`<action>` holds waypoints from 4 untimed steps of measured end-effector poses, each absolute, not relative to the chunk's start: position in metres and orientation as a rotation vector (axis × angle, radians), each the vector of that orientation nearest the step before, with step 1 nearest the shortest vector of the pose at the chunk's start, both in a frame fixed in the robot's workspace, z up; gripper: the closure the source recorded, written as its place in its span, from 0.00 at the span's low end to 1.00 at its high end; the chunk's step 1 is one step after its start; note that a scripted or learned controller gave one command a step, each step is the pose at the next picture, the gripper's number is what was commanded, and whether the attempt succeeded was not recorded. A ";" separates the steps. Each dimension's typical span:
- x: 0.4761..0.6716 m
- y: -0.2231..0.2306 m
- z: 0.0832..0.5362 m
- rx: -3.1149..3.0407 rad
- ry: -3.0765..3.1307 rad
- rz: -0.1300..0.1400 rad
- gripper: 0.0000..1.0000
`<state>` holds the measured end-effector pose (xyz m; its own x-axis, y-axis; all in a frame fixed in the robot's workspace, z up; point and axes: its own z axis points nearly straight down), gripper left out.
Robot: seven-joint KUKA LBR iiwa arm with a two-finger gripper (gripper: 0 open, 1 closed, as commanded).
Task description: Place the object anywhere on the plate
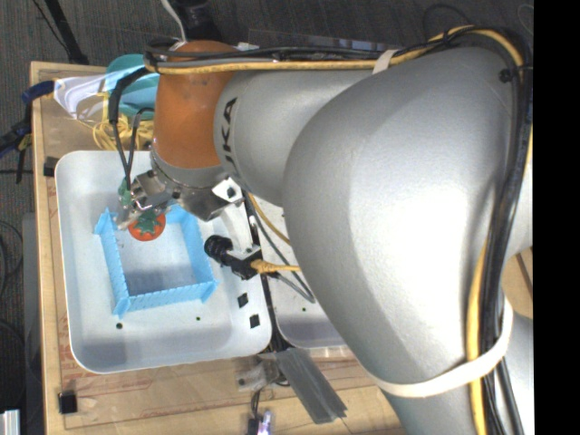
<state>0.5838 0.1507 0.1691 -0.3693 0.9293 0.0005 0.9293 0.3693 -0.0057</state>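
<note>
The grey arm (399,198) fills the right and centre of the frame, its orange band (186,107) at upper centre-left. Below the band, the gripper (140,208) hangs over the left white bin (77,270), at the upper left corner of a square blue-rimmed plate (163,290) lying in that bin. A small orange-red object (145,229), possibly with a green top, sits right under the gripper, on or just inside the plate's rim. I cannot tell whether the gripper grips it.

A white bin (82,333) rests on the wooden tabletop (45,370). A coiled yellow cable (107,134) and white cloth (77,91) lie behind it.
</note>
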 end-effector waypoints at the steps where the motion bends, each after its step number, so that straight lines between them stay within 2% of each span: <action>1: 0.618 0.090 0.191 -1.774 -2.590 0.004 1.00; 2: 0.649 0.046 0.192 -1.849 -2.538 0.004 1.00; 3: 0.600 0.049 0.191 -1.828 -2.551 0.006 1.00; 4: 0.558 0.139 0.218 -1.840 -2.542 0.005 1.00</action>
